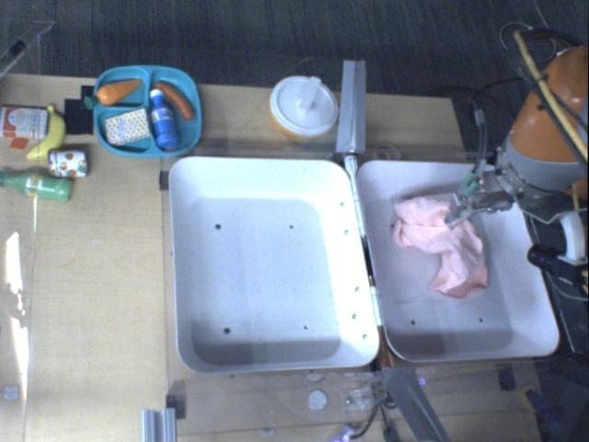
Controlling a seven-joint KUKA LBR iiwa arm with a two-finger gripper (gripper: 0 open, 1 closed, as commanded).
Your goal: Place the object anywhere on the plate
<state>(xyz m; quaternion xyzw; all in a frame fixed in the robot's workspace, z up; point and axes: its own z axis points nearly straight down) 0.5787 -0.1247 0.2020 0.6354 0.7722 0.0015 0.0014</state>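
From above, the desk [92, 274] has two white bins side by side. The left bin [267, 265] is bare inside. The right bin [515, 330] has a soft pink cloth [442, 242] lying crumpled in it, near the middle and a bit toward the top. The arm comes in from the right, and its tool [457, 212] sits low at the top right edge of the pink cloth, right on it or just above it. The tip is small and blurry, so I cannot tell how the tool is set or if it has any cloth in it. The cloth lies flat in the bin and does not look lifted. The blue plate [189, 109] with little parts sits far away on the desk, past the top left corner of the left bin, with toy food in it. A white round lid [305, 106] sits near the top between the bins. I think the job is at the picking-up step. Next the tool needs a good pinch on the cloth, then a lift, then a long trip left over the other bin to the blue plate.
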